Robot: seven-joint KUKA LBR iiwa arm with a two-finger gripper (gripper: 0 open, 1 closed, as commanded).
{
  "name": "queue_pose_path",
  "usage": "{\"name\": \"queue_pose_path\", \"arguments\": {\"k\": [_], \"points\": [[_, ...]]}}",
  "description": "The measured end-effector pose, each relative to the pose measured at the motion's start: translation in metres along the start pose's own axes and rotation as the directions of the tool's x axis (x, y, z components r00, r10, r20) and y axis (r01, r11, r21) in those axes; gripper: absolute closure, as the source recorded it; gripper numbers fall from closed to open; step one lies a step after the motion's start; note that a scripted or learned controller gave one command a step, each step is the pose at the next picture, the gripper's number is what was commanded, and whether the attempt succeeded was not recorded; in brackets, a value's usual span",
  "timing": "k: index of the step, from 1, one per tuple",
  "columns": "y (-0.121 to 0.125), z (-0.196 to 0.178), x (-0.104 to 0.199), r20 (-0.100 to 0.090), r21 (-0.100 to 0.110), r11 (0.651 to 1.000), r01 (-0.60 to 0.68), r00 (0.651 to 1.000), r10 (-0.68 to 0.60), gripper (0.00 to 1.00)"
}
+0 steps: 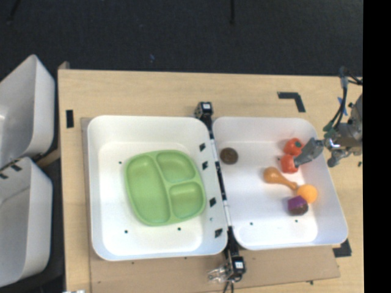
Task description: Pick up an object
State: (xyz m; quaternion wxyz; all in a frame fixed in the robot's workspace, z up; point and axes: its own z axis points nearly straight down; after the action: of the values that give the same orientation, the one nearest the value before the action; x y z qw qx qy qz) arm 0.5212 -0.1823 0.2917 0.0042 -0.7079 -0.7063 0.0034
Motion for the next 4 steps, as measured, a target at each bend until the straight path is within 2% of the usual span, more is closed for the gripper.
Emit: {"name": "queue_pose_path", "arguments": {"k": [1,3,4], "points": [[0.002,-0.006,0.001,0.002,-0.011,1.000,0.004,1.000,-0.004,0.00],[0.016,0.110,0.000,0.002,-0.008,1.000,0.001,1.000,-0.001,0.00],[0.020,0.154,-0.007,0.003,-0.010,1.000,0.000,1.000,0.000,0.00]]}}
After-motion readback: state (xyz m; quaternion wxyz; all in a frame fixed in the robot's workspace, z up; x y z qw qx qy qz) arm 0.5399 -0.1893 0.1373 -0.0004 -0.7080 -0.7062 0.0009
